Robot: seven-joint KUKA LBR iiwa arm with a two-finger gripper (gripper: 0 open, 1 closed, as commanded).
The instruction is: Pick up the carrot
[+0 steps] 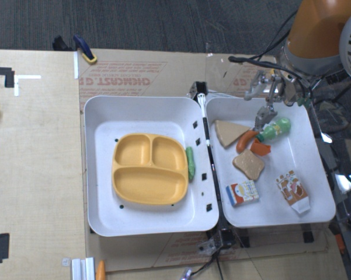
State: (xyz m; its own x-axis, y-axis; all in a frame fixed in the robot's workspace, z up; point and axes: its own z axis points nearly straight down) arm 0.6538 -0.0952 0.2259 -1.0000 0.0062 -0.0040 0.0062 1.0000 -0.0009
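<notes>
Gripper (pixel 264 120) low over right bin (pixel 318 206), fingertips at green bottle (pixel 275 129) (finger state impossible to tell), carrot (pixel 245 140) just beside, toast slice (pixel 249 165) below.

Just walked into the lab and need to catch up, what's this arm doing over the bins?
The robot arm reaches from the right over the right bin, its gripper low at the green-topped carrot. The carrot lies among toy foods: a sandwich wedge, a bread slice and two small cartons. Whether it has a grip is unclear. The left bin holds a yellow divided plate.
</notes>
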